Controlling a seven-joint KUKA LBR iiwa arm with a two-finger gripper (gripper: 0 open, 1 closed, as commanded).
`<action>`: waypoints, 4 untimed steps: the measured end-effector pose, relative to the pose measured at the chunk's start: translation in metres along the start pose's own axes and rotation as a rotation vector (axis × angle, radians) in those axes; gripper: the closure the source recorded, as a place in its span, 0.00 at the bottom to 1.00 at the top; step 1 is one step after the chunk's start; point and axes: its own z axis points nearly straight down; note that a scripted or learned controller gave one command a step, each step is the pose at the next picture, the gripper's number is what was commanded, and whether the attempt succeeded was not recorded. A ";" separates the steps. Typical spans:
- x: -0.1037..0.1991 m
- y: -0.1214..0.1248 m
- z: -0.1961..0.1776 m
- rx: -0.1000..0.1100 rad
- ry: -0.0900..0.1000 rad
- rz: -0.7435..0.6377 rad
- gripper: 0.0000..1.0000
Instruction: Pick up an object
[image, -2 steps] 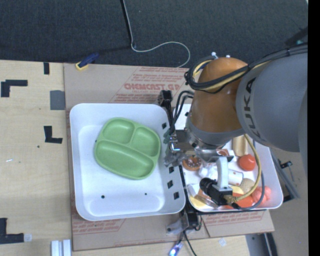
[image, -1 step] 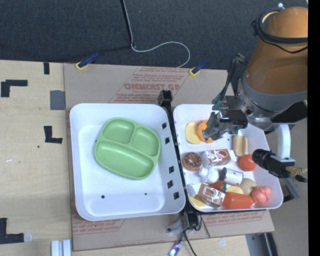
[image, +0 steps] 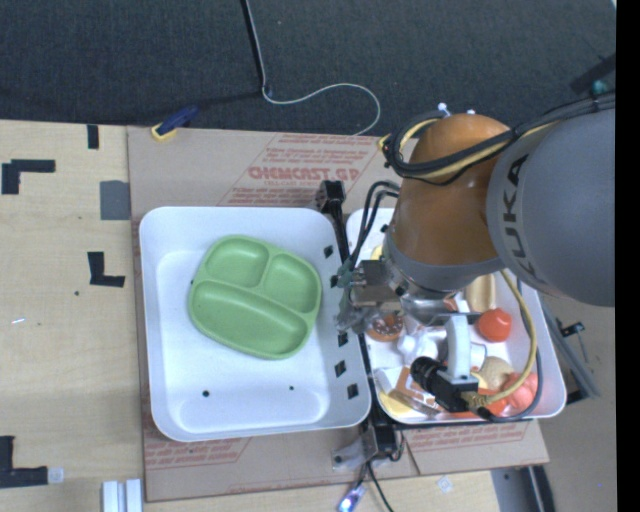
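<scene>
**Objects, right bin: mixed small items beneath the claw**

Objects (image: 470, 385): jumbled pile, directly under and right of the claw (image: 375, 318). Orange-red ball (image: 494, 324) to its right. Claw: low over right bin (image: 553, 398), grip state cannot be told. Green divided tray (image: 255, 295): left of claw, in left bin (image: 165, 300). Bench (image: 60, 300) beyond.

You saw the bench (image: 60, 300) bearing a cardboard sheet (image: 290, 165); two white bins (image: 170, 400) sat side by side on it.

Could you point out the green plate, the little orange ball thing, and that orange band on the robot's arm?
green plate (image: 255, 295), camera view, centre divider.
orange ball (image: 494, 324), camera view, its top.
orange band (image: 450, 190), camera view, its broad side.
</scene>
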 end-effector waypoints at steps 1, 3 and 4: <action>-0.019 0.002 -0.121 -0.025 0.000 0.003 1.00; 0.063 -0.001 -0.031 0.003 -0.005 0.003 1.00; 0.159 0.000 0.035 -0.004 -0.002 -0.006 1.00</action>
